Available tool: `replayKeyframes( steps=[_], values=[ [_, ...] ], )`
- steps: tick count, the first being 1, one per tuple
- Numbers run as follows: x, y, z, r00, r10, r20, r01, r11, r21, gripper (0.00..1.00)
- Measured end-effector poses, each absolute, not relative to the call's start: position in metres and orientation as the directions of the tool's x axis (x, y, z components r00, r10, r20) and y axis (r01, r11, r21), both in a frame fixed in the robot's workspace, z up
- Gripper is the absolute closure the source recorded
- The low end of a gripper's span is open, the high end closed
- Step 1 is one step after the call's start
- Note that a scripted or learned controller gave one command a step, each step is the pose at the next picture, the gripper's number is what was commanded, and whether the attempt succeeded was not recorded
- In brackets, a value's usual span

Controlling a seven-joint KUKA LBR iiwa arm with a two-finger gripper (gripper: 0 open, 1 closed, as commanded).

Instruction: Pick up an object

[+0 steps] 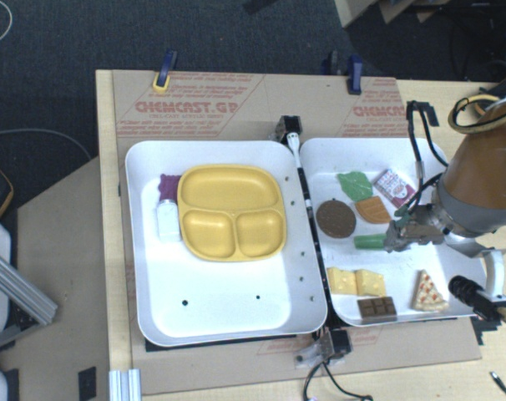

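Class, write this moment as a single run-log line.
arm: over right bin | gripper: low, at green stick | grasp: unclear | left bin: yellow tray

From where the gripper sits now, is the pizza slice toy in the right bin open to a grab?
Probably yes. The pizza slice toy lies alone near the right bin's lower right corner, with nothing on top. The gripper sits just above it in view, by the green stick.

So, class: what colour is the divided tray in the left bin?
Yellow; the divided tray shows in the camera view.
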State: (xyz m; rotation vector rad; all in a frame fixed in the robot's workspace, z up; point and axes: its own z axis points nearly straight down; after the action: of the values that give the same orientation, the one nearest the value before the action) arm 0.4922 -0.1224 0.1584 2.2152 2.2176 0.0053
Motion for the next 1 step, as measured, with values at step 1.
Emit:
replayKeyframes(
  steps=[1],
  values=[
    [0.4847,-0.1226,0.2061,-0.001,1.000,-0.002,1.000,0.001,0.007,1.00]
  ],
)
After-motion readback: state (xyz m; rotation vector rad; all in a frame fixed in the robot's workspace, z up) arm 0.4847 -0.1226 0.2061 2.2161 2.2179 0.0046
